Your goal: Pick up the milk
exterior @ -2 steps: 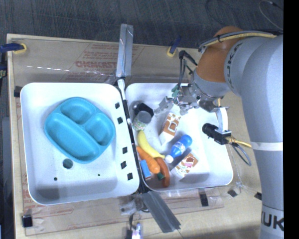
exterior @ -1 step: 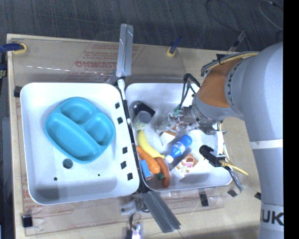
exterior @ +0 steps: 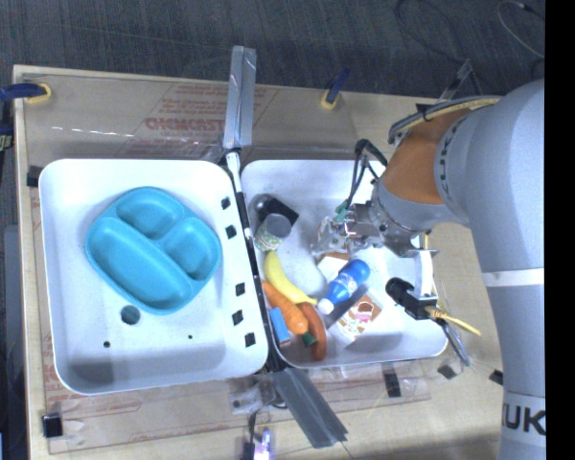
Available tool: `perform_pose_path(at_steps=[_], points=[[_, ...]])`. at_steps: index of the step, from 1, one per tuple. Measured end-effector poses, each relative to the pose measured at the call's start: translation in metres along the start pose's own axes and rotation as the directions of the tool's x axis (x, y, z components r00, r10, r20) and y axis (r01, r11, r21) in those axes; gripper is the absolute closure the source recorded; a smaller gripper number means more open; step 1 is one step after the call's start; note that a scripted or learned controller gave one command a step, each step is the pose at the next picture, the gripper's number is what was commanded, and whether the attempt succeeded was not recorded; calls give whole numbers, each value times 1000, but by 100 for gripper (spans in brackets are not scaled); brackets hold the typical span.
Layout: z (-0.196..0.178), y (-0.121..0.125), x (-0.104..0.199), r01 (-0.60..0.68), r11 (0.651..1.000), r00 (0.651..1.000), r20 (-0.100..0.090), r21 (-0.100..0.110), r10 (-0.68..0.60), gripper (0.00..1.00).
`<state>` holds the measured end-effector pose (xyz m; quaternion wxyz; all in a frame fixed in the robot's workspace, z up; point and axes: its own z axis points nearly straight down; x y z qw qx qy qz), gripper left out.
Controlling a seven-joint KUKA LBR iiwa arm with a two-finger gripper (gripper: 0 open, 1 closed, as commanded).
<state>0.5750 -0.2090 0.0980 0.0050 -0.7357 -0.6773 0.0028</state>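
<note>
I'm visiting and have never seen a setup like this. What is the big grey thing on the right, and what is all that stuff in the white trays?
The grey thing is a robot arm with an orange band, seen by a camera looking down from above. Its gripper reaches into the right bin, low over a pile: a white and blue milk bottle, a banana, a carrot, a small carton and a dark can. The left bin holds a blue divided plate. Whether the gripper holds anything cannot be seen here.
</note>
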Motion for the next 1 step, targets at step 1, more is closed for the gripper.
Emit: perform_pose_path(at_steps=[1], points=[[-80, 16, 73, -166, 986, 986, 2, 0, 166, 100]])
